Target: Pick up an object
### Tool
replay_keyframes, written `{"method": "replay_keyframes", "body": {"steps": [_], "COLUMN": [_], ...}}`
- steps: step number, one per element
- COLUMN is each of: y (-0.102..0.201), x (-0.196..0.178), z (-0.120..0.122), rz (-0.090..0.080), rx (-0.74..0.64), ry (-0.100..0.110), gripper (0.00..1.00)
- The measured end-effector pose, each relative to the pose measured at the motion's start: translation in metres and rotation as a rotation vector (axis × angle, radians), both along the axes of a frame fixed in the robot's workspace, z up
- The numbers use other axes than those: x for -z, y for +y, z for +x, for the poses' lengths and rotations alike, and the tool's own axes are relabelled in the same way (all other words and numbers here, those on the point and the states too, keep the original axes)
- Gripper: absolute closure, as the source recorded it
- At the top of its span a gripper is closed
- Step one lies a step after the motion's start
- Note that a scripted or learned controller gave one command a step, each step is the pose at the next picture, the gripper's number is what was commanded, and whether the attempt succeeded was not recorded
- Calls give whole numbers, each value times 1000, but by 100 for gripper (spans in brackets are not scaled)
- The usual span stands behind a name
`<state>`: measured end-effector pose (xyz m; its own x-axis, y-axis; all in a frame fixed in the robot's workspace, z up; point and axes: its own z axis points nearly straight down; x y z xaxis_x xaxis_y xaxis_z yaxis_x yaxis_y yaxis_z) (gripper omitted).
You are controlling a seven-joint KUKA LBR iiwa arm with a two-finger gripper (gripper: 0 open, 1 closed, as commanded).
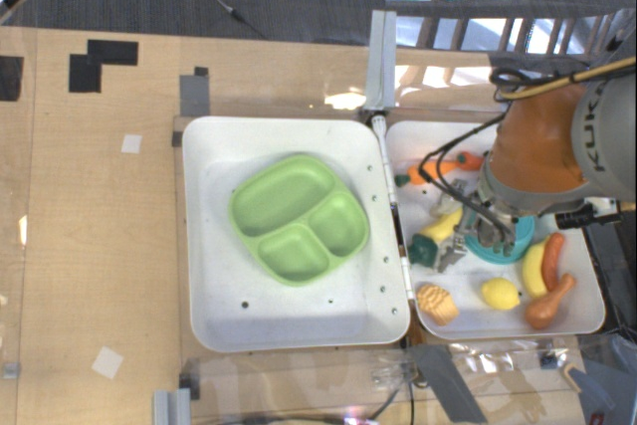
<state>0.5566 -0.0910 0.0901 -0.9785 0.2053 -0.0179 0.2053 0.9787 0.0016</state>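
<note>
Camera view: the arm reaches down into the right bin, gripper low over a teal dish among toy foods; I cannot tell its state. A lemon lies just beside the dish

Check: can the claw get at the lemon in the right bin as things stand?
Probably yes. The lemon lies bare on the bin floor, nothing on top, just beside the claw. The banana and the brown drumstick-shaped toy crowd its right side, so finger room there looks tight.
</note>
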Motion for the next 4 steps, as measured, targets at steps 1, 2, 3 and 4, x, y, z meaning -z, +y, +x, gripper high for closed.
{"method": "replay_keyframes", "body": {"steps": [1,2,3,4], "y": [5,-2,-20,-13], "x": [0,1,0,2], "z": [7,27,-17,83], "rz": [0,4,6,1], "rx": [31,188,260,467], "ry": [1,2,0,15], "gripper": [0,0,0,0]}}
